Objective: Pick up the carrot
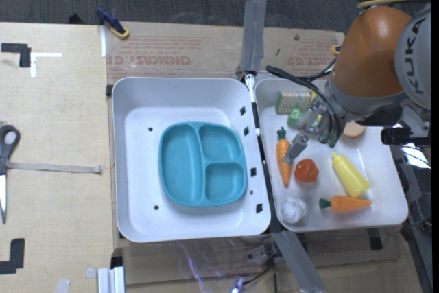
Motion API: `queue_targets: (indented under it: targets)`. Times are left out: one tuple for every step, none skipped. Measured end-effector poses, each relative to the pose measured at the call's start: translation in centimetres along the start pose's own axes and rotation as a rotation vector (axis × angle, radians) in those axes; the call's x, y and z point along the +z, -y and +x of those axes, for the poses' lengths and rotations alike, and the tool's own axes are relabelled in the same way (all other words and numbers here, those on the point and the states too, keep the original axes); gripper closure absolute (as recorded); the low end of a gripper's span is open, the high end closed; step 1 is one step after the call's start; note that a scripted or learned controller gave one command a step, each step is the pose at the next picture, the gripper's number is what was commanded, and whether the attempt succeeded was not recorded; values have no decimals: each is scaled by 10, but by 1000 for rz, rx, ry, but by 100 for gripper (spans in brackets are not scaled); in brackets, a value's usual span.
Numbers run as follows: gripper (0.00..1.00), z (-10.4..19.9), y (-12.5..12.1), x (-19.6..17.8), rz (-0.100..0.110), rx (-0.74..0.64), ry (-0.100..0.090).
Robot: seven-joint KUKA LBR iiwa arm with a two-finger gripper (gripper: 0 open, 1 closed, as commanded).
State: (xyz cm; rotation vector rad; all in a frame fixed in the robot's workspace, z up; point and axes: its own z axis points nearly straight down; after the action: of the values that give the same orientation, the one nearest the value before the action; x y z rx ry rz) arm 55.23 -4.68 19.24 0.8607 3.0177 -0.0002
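Note:
Two carrots lie in the right bin (384, 219). One orange carrot (283, 162) lies along the bin's left wall, green top toward the back and tip toward the front. The other carrot (348, 203) lies across the front of the bin, green top to the left. My gripper (295, 149) hangs low over the bin, reaching down-left from the orange wrist. Its tip is right beside the first carrot's thick end, between that carrot and a red tomato (306, 170). No carrot is seen lifted.
A yellow bottle (350, 174), a white crumpled item (293, 210), a green-and-white box (293, 101) and a pale round piece (354, 129) share the right bin. The left bin (130, 168) holds a teal divided plate (203, 163). Scissors (7, 147) lie on the bench at far left.

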Motion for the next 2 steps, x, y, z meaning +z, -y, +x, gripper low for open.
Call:
queue_targets:
  targets:
    - [0, 17, -27, 0, 0, -9, -1]
    - [0, 17, -27, 0, 0, -8, -1]
